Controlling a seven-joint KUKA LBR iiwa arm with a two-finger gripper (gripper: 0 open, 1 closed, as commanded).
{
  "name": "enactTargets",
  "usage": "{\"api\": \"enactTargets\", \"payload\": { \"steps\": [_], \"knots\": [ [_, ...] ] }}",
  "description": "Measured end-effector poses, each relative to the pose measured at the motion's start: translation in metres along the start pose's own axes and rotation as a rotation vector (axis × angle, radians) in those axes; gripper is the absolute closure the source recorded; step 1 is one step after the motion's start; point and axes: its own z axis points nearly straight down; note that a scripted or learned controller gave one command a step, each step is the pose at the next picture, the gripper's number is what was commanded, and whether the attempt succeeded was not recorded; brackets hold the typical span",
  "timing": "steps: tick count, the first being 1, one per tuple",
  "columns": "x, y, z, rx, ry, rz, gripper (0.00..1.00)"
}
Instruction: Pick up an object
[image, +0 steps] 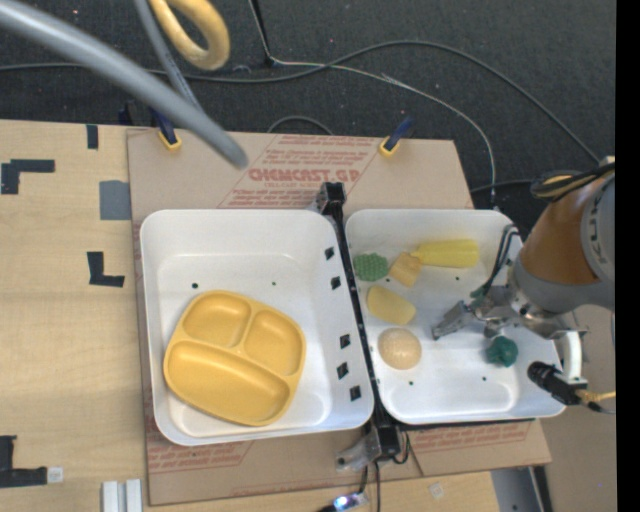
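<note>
- Gripper (452, 322) sits low in the right bin (440, 405), right of frame centre, its two dark fingers spread apart in a narrow V that points toward the lower left; nothing lies between them.
- Just right of the fingers, a small teal object (501, 350) rests on the bin floor, close under the wrist.
- Left of the fingertips lie a pale round ball (399, 348) and, above it, a yellow oval piece (390, 304), both apart from the gripper.
- Toward the upper part of the same bin sit a green bumpy ball (371, 266), a small yellow block (405, 269) and a long yellow piece (447, 252).
- At the left, the other bin (170, 240) holds a yellow divided plate (235, 357).
- Grey arm with orange band (565, 235) comes in from the right edge of the frame.
</note>
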Motion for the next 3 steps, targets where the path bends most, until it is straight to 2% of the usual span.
{"api": "enactTargets", "payload": {
  "steps": [1, 2, 3],
  "knots": [
    [-0.001, 0.001, -0.011, -0.004, -0.003, 0.000, 1.00],
    [0.001, 0.004, -0.074, -0.004, 0.000, -0.001, 1.00],
    [0.002, -0.003, -0.120, -0.003, 0.001, 0.000, 1.00]
  ]
}}
